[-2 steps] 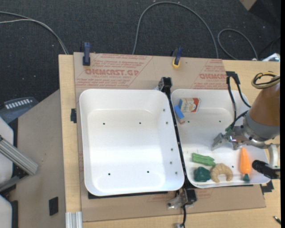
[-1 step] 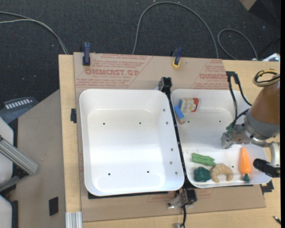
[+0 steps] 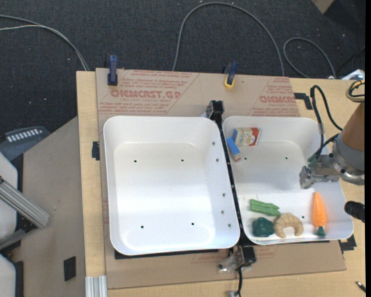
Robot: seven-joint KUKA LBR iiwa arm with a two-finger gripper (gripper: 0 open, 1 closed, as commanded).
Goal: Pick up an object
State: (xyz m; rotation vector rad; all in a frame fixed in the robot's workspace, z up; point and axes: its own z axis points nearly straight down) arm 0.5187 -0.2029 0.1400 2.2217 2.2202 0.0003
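Gripper (image 3: 310,176) low over right bin (image 3: 290,129), jaws' gap impossible to tell, carrot (image 3: 319,211) just beside, croissant (image 3: 288,225) near front rim

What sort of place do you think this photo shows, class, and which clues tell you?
Probably a robotics lab or test bench: a robot arm reaches over two white bins, toy food such as a carrot lies in one, and cables trail across the floor.

A robotics lab or test workshop is indicated. Two white bins (image 3: 168,185) are set on a board (image 3: 197,87) printed with a maker's name, clamped (image 3: 112,68) at its far edge; cables (image 3: 232,17) are trailed over dark carpet beyond it.
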